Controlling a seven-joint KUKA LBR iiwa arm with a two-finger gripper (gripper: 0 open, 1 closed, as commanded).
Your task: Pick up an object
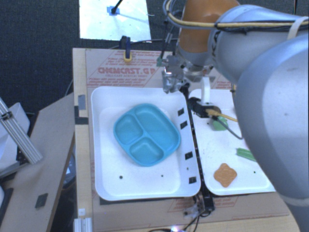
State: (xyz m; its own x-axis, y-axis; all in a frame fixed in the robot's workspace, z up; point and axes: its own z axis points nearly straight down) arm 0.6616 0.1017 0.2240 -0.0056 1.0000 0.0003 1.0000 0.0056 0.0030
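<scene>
A light blue divided plate lies in the middle of the left bin. In the right bin an orange-brown cookie-shaped piece sits near the front. A green piece lies by the bin's left side, and a second green strip is partly hidden under the arm. My gripper hangs over the far right corner of the left bin, close to the divider between the bins. It is behind the plate and apart from it, and I see nothing held in it.
The big grey arm covers the right bin's far and right parts. A black-marked divider rim runs between the bins. Behind them lie a cardboard sheet with a blue-yellow clamp and a white paper.
</scene>
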